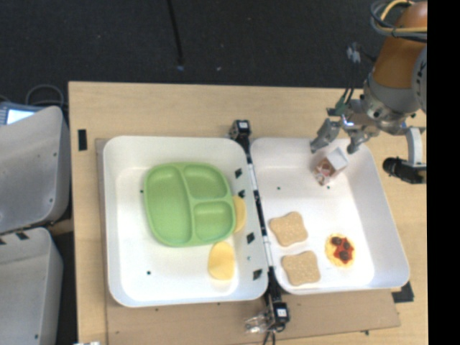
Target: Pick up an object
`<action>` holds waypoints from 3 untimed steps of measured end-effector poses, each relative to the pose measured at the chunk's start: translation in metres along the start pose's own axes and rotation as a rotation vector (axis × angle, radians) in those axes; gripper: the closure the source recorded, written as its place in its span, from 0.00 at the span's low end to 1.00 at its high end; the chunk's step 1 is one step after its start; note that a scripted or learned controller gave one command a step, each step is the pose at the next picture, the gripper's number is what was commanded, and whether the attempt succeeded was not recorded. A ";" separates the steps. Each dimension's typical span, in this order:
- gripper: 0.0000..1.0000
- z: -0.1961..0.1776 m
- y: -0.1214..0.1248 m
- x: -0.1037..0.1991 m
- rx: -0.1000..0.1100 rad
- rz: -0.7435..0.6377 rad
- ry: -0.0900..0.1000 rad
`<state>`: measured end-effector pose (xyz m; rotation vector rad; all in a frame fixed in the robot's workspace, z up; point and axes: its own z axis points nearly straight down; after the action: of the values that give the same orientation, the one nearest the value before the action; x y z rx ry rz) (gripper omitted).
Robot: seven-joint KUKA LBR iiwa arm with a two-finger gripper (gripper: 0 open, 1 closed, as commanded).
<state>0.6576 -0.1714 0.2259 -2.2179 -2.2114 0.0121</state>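
Observation:
My gripper (336, 141) hovers over the far part of the right bin (381, 214), with its two fingers spread open. Just in front of the fingertips is a small white object with reddish marks (329, 167); nothing shows it being pinched between the fingers. In the same bin lie two toast slices (288, 228) (300, 267) and a small yellow round piece with red topping (340, 249). The left bin (126, 264) holds a green divided plate (190, 203), a yellow piece (222, 259) and a yellow slice (240, 213) tucked at the plate's right edge.
A ridge with black clips (253, 214) separates the two bins. The grey arm with its orange band (399, 56) comes in from the upper right. A bare wooden bench (86, 113) surrounds the bins.

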 end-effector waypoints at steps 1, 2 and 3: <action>0.00 -0.010 0.002 0.001 -0.014 -0.003 -0.002; 0.00 0.034 0.007 -0.004 -0.020 -0.002 -0.007; 0.00 0.095 0.008 -0.010 -0.011 0.000 -0.004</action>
<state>0.6645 -0.1817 0.1307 -2.2260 -2.2184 0.0041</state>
